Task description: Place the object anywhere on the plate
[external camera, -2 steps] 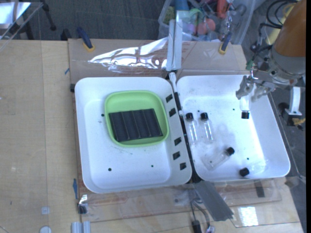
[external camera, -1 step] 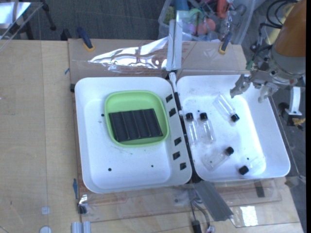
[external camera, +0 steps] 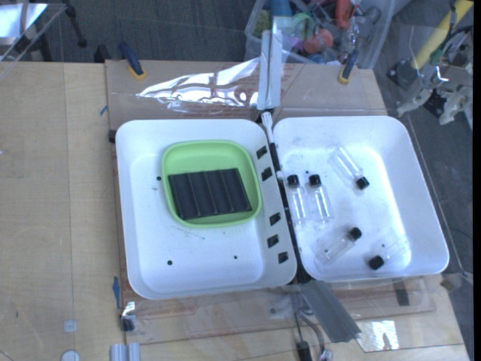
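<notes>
Camera view from above, as I see it at the remote station. The left shallow white bin (external camera: 143,224) holds a lime-green square plate with rounded corners (external camera: 174,159), set toward the bin's upper middle. A flat black ribbed rectangular slab (external camera: 209,193) lies on the plate and covers most of its floor. The right shallow white bin (external camera: 421,201) holds five small clear plastic vials with black caps, all lying on their sides and well apart from the plate. Two vials (external camera: 297,200) (external camera: 320,200) lie side by side near the bin's left wall, caps toward the top of the view. A third vial (external camera: 348,165) lies tilted above them, a fourth vial (external camera: 337,245) lies lower in the middle, and a fifth vial (external camera: 388,253) lies near the lower right corner. A crinkled clear plastic sheet (external camera: 203,92) lies on the wooden bench (external camera: 52,201) behind the left bin. I cannot tell the state of the pincer.
</notes>
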Controlling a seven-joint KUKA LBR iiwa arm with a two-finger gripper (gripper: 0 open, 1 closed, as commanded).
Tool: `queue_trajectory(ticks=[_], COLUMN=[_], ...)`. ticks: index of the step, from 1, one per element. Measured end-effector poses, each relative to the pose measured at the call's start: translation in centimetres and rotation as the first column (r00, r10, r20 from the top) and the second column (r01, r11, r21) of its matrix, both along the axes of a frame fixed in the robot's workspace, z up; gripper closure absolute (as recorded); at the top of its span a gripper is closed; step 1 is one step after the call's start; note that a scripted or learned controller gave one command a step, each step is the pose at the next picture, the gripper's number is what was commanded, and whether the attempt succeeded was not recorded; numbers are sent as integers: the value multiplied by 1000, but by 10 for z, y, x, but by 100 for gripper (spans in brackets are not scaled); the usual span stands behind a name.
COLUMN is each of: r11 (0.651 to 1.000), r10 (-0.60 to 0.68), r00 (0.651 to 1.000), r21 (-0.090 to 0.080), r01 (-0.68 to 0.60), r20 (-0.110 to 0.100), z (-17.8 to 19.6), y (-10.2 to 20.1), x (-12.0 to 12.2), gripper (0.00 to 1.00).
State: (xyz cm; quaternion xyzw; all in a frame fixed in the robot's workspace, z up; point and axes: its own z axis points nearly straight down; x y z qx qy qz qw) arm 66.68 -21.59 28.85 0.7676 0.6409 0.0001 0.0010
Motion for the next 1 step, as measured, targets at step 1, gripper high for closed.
queue_trajectory(ticks=[1], r11=[996], r10=[-89], r00=[996], r21=[0], r01=[89], r20=[0], z=[104], y=[0], x=[0], gripper=[0])
